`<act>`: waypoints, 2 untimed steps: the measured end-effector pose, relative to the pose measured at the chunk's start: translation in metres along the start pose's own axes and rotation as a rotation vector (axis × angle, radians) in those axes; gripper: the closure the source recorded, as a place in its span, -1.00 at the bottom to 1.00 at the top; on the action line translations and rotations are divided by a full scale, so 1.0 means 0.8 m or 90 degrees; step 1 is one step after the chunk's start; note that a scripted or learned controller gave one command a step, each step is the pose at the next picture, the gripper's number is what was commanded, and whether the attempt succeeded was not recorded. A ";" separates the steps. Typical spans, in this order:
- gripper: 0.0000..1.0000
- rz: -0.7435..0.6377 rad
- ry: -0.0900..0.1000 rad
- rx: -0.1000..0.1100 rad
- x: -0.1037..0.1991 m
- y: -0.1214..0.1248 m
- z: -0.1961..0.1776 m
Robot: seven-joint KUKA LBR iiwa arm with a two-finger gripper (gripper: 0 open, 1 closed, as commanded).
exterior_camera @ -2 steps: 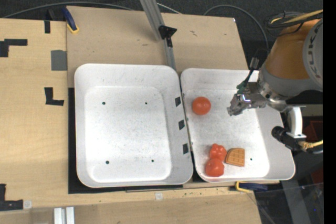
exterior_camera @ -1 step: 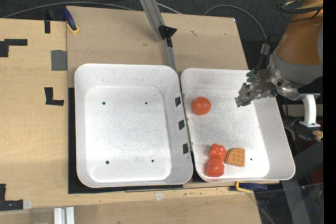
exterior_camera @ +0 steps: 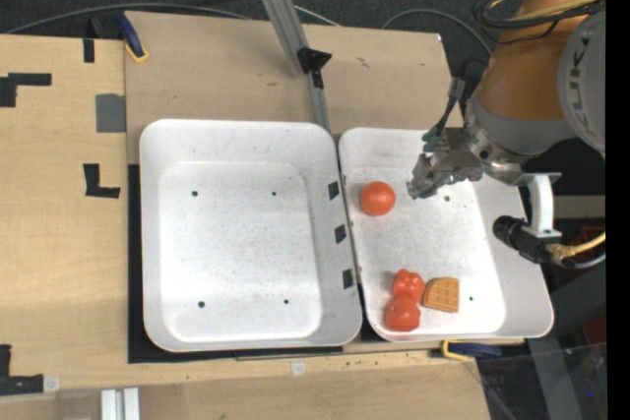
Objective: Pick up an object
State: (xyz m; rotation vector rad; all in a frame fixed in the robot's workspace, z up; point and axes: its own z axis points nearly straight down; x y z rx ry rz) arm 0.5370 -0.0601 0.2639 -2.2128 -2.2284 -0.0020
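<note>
- Gripper (exterior_camera: pixel 421 184) hangs low in the right bin (exterior_camera: pixel 492 241); can't tell how the jaws stand.
- Orange ball (exterior_camera: pixel 377 199) just left of them: looks light, smooth, prone to roll — pinch across its middle.

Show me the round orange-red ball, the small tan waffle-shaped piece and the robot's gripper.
Round orange-red ball (exterior_camera: pixel 377 199): camera view, centre of its top.
Small tan waffle-shaped piece (exterior_camera: pixel 442 294): camera view, middle of its gridded face.
Gripper (exterior_camera: pixel 425 180): camera view, at its fingertips.

Arm (exterior_camera: pixel 551 64) cut off by right edge; wrist bulk hides right bin's (exterior_camera: pixel 492 310) far right corner
</note>
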 end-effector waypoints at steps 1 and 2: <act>1.00 0.000 0.000 0.002 0.073 -0.008 0.017; 1.00 0.000 -0.001 0.003 0.136 -0.008 0.037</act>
